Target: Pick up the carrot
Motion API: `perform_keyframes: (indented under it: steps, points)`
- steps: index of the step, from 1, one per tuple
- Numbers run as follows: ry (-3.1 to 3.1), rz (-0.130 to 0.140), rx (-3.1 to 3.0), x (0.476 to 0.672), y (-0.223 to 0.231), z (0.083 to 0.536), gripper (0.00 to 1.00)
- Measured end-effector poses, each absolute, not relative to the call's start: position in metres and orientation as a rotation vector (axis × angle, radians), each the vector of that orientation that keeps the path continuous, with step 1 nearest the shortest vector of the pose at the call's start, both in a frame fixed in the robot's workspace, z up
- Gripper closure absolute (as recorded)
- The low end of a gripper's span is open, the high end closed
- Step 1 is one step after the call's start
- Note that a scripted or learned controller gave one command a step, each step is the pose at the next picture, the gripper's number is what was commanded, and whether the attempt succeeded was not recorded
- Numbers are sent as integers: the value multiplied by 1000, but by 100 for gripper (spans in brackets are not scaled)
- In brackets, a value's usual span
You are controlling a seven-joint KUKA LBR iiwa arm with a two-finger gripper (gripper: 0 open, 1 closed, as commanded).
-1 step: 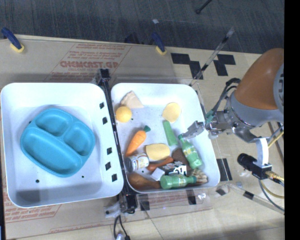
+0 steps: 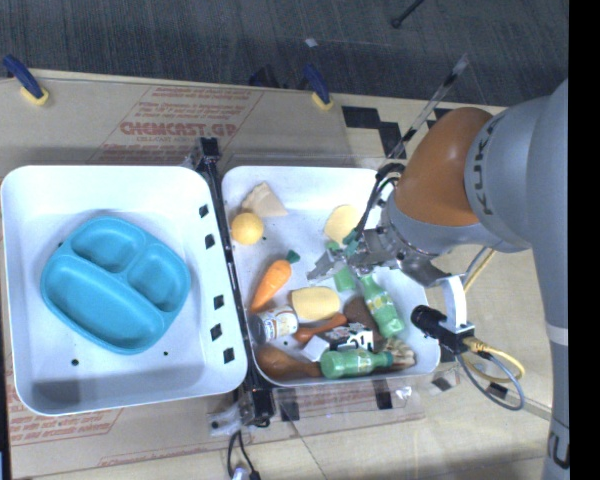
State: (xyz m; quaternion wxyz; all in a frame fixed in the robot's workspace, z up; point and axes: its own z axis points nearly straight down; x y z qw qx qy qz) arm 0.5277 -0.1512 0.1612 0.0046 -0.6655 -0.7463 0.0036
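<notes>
The carrot (image 2: 270,282) is orange with a small green tip and lies slanted in the left-centre part of the right bin (image 2: 310,180). My gripper (image 2: 344,259) hangs over the middle of that bin, to the right of the carrot and apart from it, above a cluster of green items. Nothing of the carrot lies under the gripper. The grey arm with its orange band (image 2: 442,180) comes in from the right and hides the bin's right rim.
Around the carrot lie a yellow lemon (image 2: 246,228), a pale wedge (image 2: 265,201), a yellow block (image 2: 315,303), a small jar (image 2: 278,325) and green bottles (image 2: 365,363). The left bin (image 2: 30,198) holds a blue divided plate (image 2: 116,282).
</notes>
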Motion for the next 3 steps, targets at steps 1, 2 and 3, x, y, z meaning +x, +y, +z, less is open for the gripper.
perform_keyframes:
  steps: [1, 2, 3]
  points:
    - [-2273, 10, -2151, 570, -90, 89, 0]
    - [-2278, 15, -2148, 571, -92, 100, 100]
    - [-2027, 2, -2399, 546, -47, 236, 100]
